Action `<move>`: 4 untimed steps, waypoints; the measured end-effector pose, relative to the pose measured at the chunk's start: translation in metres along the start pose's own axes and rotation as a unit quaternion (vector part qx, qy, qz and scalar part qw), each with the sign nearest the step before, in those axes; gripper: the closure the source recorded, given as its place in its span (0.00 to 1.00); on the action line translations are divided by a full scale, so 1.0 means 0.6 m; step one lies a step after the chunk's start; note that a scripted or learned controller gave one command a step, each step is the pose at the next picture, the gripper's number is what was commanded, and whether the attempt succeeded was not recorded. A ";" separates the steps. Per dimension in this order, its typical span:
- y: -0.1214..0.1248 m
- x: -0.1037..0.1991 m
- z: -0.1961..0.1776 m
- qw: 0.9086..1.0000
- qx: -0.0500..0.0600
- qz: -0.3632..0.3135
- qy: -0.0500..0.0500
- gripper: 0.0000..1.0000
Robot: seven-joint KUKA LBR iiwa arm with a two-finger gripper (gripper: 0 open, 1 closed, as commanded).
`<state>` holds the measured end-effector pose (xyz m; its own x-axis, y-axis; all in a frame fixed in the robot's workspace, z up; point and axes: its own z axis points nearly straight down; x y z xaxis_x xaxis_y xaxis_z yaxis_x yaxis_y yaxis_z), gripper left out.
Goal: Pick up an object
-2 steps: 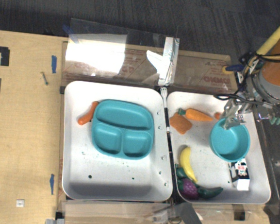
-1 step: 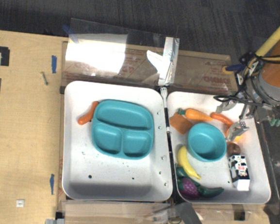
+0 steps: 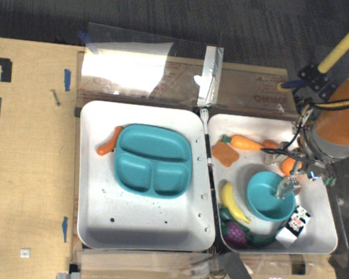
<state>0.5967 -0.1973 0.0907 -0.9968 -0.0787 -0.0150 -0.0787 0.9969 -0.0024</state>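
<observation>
Two bins are sitting on your desk, and your pincer (image 3: 289, 187) is dipping into the teal bowl (image 3: 269, 197) at three o'clock, likely going for its rim, though you cannot tell whether it is clenched.

Just one camera here, mounted above the bench (image 3: 21, 153) and tilted down at a slant, so both white bins sat in frame: left bin (image 3: 89, 207) roughly center, right bin (image 3: 324, 231) beside it. The arm (image 3: 343, 120) came in past the right bin. Medium distance, dark floor (image 3: 174, 8) visible beyond the bench.
</observation>
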 end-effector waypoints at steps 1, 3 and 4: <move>0.004 -0.008 -0.024 1.000 0.000 0.000 -0.006 1.00; 0.073 -0.044 -0.038 0.991 -0.003 -0.137 0.006 1.00; 0.075 -0.066 -0.239 0.982 0.001 -0.187 -0.001 1.00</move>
<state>0.6303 -0.1493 0.2346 -0.8985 -0.4388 -0.0157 -0.4387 0.8986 -0.0094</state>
